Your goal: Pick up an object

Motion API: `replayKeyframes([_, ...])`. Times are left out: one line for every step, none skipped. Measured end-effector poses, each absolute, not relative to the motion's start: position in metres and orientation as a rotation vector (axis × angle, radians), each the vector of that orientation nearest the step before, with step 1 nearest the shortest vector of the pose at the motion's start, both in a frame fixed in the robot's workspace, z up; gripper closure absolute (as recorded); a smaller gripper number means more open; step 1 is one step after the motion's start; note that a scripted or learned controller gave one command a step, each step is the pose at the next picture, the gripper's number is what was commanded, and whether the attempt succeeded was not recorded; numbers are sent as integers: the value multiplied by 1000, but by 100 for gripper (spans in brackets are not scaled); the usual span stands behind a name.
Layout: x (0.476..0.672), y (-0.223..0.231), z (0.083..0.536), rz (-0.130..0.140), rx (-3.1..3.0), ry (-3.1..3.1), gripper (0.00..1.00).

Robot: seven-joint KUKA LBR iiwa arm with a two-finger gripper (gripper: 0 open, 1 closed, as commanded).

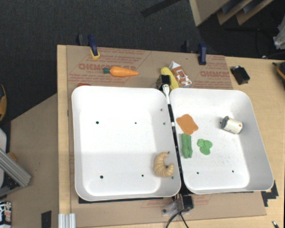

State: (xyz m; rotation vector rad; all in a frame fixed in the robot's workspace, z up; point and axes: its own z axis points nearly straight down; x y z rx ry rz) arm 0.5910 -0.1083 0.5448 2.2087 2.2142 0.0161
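Jaws: can't tell how they stand.

Two white bins sit side by side on a cardboard sheet (62,132) on the tabletop, inner rims touching.

Left bin (86,132): one item, a tan curled pastry-like piece (164,164), low in the bin's near right corner, just beside the wall shared w/ the other bin. A few small dark dots on the bin floor.

Right bin (253,152): four items.
- Flat orange piece (187,123), left side, near the shared wall.
- Long green piece (186,145), lying lengthwise right below the orange one, approx touching it.
- Small green lump (205,146), just beside the long green piece, to its right.
- White cylinder (231,125) w/ a dark end, lying on its side, well apart from the others, toward the far right.

Any of these is a candidate for the pick.

Outside the bins, on the cardboard at the far edge: toy carrot (120,71) above the left bin; yellow item (166,73) and an orange-white packet (180,76) together at the gap between bins. Two blue clamps (93,46) hold the far edge. Small black block (240,75) at far right.

Writing: reddish print on the cardboard, repeated at both far corners, too faint to read for sure. Packet print too small to read.
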Motion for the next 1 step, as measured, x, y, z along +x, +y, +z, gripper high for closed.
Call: replayKeyframes([492,-166,537,0,2231,2209,100])
